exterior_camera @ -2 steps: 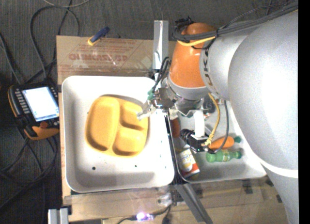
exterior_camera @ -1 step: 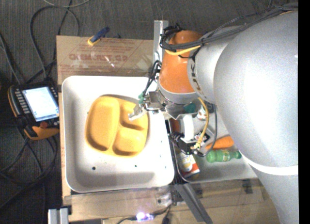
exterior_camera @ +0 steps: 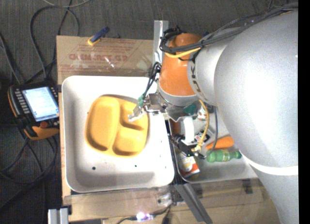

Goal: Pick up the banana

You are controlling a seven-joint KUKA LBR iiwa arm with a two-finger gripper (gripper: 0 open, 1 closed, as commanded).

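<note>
Camera view: grey KUKA arm with orange band reaches from the right, wrist over the divide between the two shallow white bins. Gripper hangs above the right edge of the yellow compartmented plastic tray in the left white bin; cannot tell the fingers' spread, nothing visibly between them. No banana identifiable; the arm covers most of the right white bin, so it may be hidden there. Green plastic bottle, orange carrot-like piece and red-labelled can lie together in the right bin's visible strip.
</note>
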